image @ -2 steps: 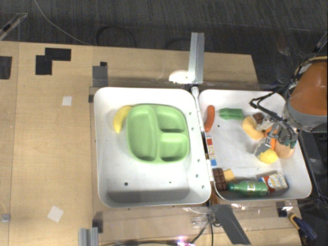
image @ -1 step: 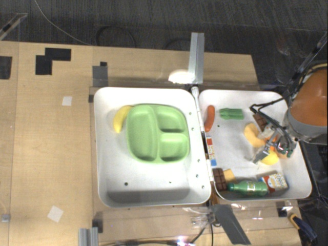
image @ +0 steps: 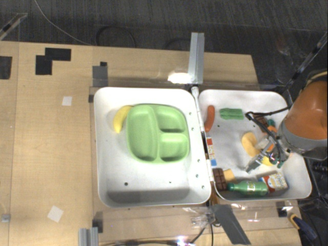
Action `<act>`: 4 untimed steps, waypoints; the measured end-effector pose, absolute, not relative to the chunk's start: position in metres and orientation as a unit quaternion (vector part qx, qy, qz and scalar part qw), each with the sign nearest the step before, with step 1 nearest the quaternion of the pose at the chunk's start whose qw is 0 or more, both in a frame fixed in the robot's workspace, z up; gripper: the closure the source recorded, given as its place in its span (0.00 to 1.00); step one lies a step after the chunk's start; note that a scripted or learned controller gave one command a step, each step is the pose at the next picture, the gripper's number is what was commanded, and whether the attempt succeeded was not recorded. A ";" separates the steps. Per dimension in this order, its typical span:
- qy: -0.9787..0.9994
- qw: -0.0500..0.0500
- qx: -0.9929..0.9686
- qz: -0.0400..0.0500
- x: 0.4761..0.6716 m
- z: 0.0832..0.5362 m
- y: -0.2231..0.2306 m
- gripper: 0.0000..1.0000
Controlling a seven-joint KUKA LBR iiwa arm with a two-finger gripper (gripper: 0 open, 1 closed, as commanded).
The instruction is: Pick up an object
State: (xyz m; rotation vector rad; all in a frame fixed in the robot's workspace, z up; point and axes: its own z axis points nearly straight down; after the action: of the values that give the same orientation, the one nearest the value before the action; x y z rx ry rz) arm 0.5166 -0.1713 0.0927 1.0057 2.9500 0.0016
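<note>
Several objects crowd the right bin (image: 294,186), and any of them could be the target, since the task names none. The gripper (image: 260,159) hangs low over the bin's middle, with a yellow piece (image: 249,144) just beside it on the far-left side, seemingly touching or nearly so; whether anything sits between the fingers cannot be told, and whether they are apart or together cannot be told either. Close below the gripper lie a green bottle (image: 249,188), a small carton (image: 277,181) and a brown block (image: 220,179), packed tightly against the bin's near wall. Further off, up and to the left of the gripper, a green block (image: 231,114) and a red sausage (image: 210,117) lie apart from the rest. The main risk is probably a glancing closure: the yellow piece looks rounded and could squirt sideways out of a pinch taken off-centre. A descent toward the near cluster could catch two items at once, or wedge a finger against the bottle, which would likely roll. Loose cables near the wrist might also snag on something. Well to the left of the gripper, the other bin (image: 110,188) carries a green tray (image: 155,132) and a banana (image: 120,118), too far away to interfere.
</note>
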 end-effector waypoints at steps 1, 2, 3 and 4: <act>0.961 0.013 0.275 0.002 0.544 0.093 -0.114 0.00; 0.962 0.012 0.271 0.001 0.557 0.093 -0.106 0.00; 0.953 0.011 0.303 0.002 0.572 0.092 -0.086 0.00; 0.953 0.010 0.302 0.002 0.597 0.092 -0.087 0.00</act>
State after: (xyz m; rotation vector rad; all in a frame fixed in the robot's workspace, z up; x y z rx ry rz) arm 0.5971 -0.0871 0.0918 0.9417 2.9765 0.0061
